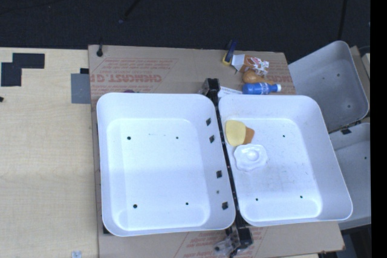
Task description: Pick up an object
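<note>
The shallow white plastic bin on the left (pixel 156 161) has nothing to pick. The shallow white plastic bin on the right (pixel 290 190) holds two small things near its left wall, up toward the far edge. One is a flat yellow and orange piece (pixel 237 132). Touching it, just below, is a lumpy white piece (pixel 250 156).

Both look light and small. The yellow piece looks flat, so it may be hard to get under; its edges seem the best place to pinch. The white one looks bumpy and may be soft, so pinch it across the middle.

Behind the right bin, on the brown cardboard sheet (pixel 151 72) on the table, lie a blue bottle (pixel 260 89) and some small toys, too tiny to name.

I cannot tell how the tool stands.
</note>
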